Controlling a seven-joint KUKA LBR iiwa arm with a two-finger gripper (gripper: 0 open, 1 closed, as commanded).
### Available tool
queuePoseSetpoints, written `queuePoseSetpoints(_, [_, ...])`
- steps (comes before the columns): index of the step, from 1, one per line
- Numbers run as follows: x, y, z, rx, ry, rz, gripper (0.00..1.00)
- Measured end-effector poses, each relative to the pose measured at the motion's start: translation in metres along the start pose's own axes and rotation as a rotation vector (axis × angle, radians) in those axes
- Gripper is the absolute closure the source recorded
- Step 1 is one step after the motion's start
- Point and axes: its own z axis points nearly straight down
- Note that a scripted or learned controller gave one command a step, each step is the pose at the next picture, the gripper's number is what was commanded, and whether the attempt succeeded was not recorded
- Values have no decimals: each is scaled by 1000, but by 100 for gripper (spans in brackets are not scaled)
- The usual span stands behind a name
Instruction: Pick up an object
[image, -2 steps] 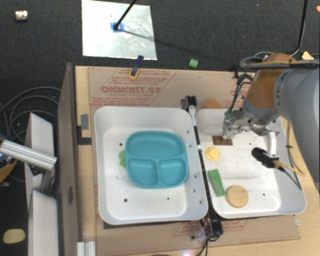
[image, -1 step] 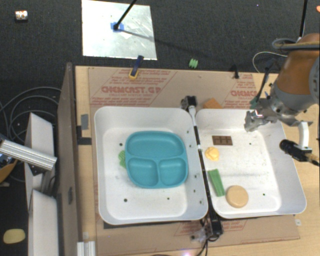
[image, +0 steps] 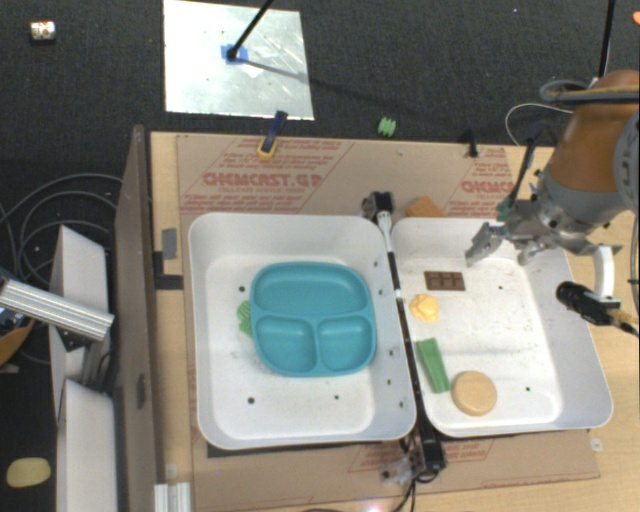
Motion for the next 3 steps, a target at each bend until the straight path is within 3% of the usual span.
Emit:
queuePoseSetpoints(1, [40,5,115,10,4,-6,0])
queuePoseSetpoints(2, [7,34,112,-2,0,1,0])
queuePoseSetpoints(3, [38,54,111,18,-14,-5,0])
